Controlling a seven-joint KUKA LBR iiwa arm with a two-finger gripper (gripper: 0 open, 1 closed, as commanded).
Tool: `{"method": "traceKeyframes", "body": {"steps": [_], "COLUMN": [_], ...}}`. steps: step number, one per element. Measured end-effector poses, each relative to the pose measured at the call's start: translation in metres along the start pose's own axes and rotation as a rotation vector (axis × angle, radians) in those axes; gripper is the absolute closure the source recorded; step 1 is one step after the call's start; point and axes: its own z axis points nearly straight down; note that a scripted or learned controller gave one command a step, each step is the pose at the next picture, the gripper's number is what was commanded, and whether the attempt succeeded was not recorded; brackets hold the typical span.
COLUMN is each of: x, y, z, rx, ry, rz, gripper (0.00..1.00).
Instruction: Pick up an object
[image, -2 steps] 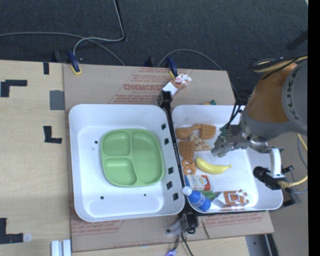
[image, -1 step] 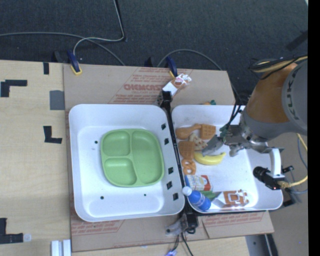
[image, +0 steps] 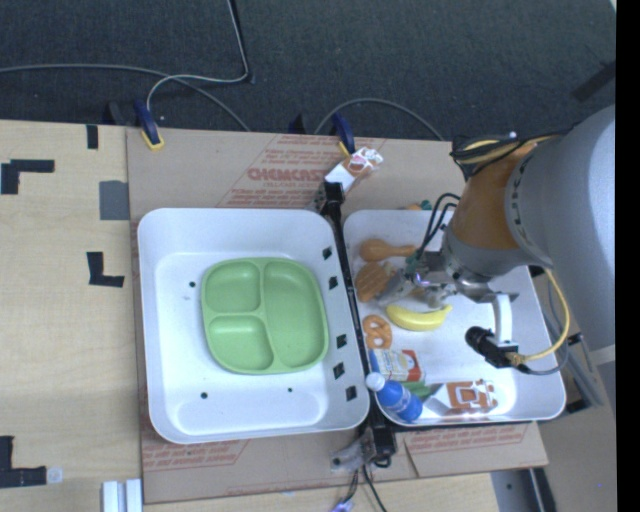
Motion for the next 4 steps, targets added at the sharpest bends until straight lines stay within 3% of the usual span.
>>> {"method": "traceKeyframes", "body": {"steps": [1,2,3,4], "x": [0.020,0.020,0.015,0.018], "y": [0.064,0.079,0.048,0.061], "z": [0.002,0.002,0.001,0.002], "rx": [0.004,0.013,0.005,0.006], "ry": [0.001,0.002,0.001,0.001], "rz": [0.000,-0.001,0.001,0.001], "gripper": [0.00,0.00,0.00,0.00]}}
